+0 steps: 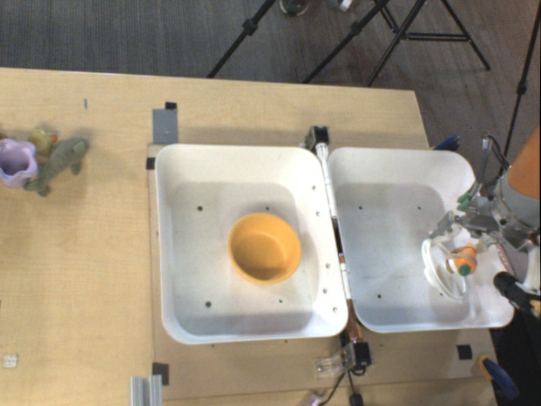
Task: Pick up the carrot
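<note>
My gripper [472, 242] was low in the right bin [397, 156], way over at its right side, and my grey and orange arm [520, 189] came in from that side. The carrot [463, 263] was there too, a small orange thing lying on the bin floor just below my gripper, very near it or maybe touching it. I could not tell if my gripper was open or closed, and I could not tell if it had the carrot, because that spot was small and all jumbled up. Something white and loopy [439, 276] lay right beside the carrot, and I could not tell what it was. I think this was the grabbing part of the job, and it could go wrong in a few ways. The carrot was small and looked smooth, so it could slip out or roll away if I squeezed it off to one side. The white loopy thing was so near that I could catch it too, or grab it and miss the carrot. The carrot was also near the bin's right wall, so my gripper could bump the wall or push the carrot against it. If I went up too soon, I might go up with nothing. The orange bowl [265, 246] in the left bin [228, 156] was well apart from all this, and so were the little toys [51, 161] far off on the bench [76, 269].
</note>
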Robot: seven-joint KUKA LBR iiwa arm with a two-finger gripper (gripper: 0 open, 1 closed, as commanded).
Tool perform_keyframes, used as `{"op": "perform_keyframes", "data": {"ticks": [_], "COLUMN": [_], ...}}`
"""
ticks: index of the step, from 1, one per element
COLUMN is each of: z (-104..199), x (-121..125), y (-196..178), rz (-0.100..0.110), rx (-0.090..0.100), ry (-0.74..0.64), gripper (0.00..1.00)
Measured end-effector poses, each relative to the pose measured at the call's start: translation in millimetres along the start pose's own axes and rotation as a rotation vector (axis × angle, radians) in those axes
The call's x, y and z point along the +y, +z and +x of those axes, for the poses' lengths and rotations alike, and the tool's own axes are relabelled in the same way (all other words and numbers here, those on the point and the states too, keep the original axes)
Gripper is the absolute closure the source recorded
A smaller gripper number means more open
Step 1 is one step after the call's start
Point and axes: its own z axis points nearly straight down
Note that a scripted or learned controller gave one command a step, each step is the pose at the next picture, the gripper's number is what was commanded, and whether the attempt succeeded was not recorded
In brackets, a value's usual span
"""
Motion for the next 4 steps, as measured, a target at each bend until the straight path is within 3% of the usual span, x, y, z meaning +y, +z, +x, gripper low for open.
{"op": "perform_keyframes", "data": {"ticks": [1, 2, 3, 4], "z": [-3.1, -14.2, 4.3, 5.7], "x": [-31.6, -30.4, 3.2, 5.0], "y": [-5.4, -4.8, 58.4, 48.1], "rz": [-0.001, 0.001, -0.012, -0.016], "rx": [0.000, 0.000, 0.000, 0.000], "ry": [-0.205, 0.098, 0.016, 0.011], "gripper": [0.00, 0.00, 0.00, 1.00]}}
